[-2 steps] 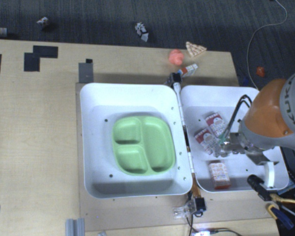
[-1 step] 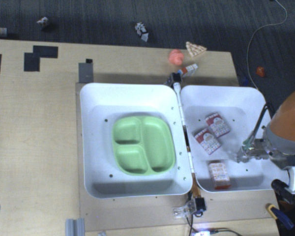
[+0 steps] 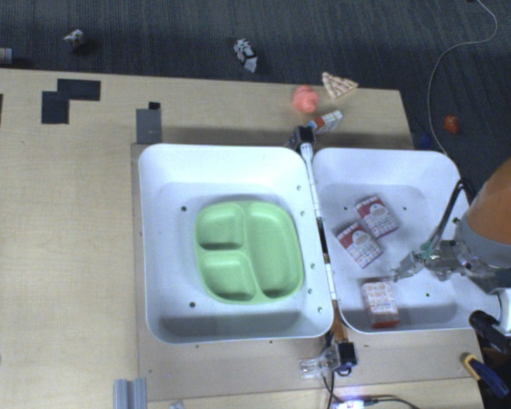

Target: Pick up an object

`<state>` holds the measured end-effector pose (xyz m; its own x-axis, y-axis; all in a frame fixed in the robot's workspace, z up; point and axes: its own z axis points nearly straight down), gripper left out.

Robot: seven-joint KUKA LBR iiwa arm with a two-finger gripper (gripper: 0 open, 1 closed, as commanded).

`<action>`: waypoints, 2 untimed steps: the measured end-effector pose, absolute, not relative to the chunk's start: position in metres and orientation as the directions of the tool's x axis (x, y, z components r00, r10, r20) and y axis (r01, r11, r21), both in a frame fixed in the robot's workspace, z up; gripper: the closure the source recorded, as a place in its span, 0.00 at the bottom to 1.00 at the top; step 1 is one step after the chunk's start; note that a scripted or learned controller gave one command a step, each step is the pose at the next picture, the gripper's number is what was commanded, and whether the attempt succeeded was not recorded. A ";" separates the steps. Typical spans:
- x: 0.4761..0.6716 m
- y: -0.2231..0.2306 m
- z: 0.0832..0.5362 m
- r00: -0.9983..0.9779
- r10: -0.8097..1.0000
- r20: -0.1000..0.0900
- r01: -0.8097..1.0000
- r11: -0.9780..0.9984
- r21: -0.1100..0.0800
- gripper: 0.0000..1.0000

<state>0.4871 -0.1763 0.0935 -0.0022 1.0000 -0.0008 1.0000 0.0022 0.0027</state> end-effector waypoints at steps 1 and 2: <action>0.488 -0.176 0.104 -0.005 1.000 -0.001 1.000 0.005 0.006 1.00; 0.488 -0.176 0.104 -0.004 1.000 -0.001 1.000 0.004 0.006 0.00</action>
<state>0.4883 -0.1757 0.1040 -0.0045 1.0000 -0.0010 1.0000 0.0045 0.0056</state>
